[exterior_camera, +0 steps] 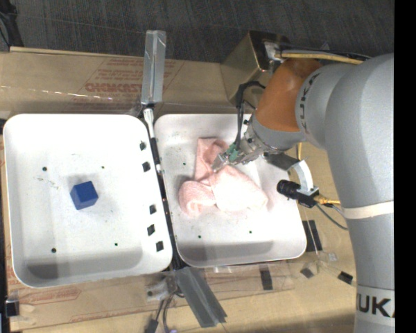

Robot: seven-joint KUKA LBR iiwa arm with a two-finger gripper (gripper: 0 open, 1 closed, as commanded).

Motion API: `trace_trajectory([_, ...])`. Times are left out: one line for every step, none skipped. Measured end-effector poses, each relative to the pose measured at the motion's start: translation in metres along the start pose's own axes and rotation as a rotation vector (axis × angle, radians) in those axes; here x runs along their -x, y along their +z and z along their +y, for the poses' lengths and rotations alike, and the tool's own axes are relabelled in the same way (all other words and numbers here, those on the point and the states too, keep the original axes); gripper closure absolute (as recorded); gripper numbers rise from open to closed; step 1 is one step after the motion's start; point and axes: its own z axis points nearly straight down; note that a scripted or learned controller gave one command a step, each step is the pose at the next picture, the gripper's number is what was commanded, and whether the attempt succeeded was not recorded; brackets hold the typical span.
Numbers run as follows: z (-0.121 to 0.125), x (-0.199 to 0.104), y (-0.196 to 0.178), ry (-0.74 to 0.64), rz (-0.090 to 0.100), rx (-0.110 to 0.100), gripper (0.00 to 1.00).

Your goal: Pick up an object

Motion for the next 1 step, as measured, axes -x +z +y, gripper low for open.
trace_trajectory([0.0464,0.0094,-0.1045,0.035,0.0,-0.001,1.0])
